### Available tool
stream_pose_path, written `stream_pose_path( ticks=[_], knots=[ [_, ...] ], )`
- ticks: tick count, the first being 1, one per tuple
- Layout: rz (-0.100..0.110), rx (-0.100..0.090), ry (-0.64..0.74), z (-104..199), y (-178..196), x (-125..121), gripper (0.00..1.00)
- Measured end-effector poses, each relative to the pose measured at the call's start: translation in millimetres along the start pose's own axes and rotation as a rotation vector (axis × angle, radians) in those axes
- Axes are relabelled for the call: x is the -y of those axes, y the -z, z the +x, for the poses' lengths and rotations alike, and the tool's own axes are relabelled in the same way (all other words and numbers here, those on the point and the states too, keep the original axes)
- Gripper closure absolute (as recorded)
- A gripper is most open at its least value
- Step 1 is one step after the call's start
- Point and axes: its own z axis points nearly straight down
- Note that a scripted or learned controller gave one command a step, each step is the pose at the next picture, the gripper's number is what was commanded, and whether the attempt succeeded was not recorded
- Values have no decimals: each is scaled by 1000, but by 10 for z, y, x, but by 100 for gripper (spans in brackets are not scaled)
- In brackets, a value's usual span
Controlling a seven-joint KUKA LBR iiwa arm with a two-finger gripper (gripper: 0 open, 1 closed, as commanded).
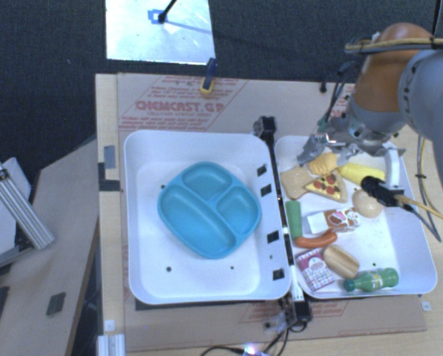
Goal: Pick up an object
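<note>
Two white bins (143, 221) are keeping food sorted while we are lowering our gripper (321, 148), its grip unreadable to us, onto a pizza slice (326, 184).

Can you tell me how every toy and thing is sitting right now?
blue plate: flat in left bin, nothing on it
gripper: low over right bin's far end
pizza slice: lying flat
green bottle: on its side
hot dog: lying flat
corn: lying down
</note>
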Motion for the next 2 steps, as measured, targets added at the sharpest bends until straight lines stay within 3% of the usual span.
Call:
stream_pose_path(
  ticks=[1,2],
  knots=[
    [0,0,-1,11,-443,69,0],
    [-14,2,-1,6,-666,31,0]
  ],
)
